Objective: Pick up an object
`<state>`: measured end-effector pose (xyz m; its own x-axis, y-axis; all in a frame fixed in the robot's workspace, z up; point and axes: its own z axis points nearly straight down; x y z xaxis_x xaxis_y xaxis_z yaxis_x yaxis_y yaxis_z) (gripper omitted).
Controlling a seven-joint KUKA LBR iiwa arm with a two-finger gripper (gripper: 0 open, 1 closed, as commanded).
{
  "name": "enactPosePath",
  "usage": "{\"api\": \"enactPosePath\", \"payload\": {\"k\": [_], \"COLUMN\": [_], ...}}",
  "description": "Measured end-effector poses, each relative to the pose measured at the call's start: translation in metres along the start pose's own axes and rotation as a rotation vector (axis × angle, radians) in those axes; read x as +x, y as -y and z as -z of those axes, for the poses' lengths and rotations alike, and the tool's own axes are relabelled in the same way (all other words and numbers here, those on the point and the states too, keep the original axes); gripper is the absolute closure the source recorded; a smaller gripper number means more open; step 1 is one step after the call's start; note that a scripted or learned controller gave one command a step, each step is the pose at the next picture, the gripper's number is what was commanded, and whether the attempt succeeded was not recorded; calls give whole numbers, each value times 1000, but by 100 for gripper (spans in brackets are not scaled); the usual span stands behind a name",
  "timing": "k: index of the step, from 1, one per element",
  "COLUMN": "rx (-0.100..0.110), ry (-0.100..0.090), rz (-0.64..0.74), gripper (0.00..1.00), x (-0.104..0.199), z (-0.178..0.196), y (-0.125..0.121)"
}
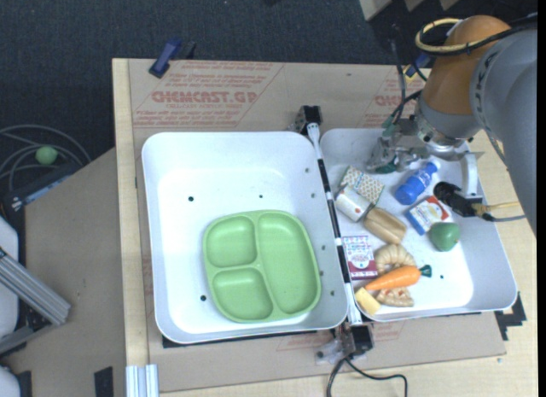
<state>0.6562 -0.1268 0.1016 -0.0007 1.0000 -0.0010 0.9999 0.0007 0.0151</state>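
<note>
Bottle (pixel 417 183) lies just beside claw (pixel 394 153).

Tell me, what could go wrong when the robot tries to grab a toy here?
1. The small toys in the right white bin lie crowded, so the hand may catch two.
2. The blue plastic bottle is round and might roll away.
3. The orange toy carrot rests on other toys and could slip.

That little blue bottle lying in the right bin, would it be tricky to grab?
Probably a bit. The blue bottle lies on its side, so a nudge may roll it. It looks like smooth plastic, likely light and slippery. Other items crowd close around it, so fingers might bump them.
</note>
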Motion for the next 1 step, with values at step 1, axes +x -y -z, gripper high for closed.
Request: {"api": "enactPosePath", "payload": {"k": [1], "rx": [15], "ry": [-3], "rz": [2], "gripper": [100], "x": [85], "z": [85], "y": [55]}}
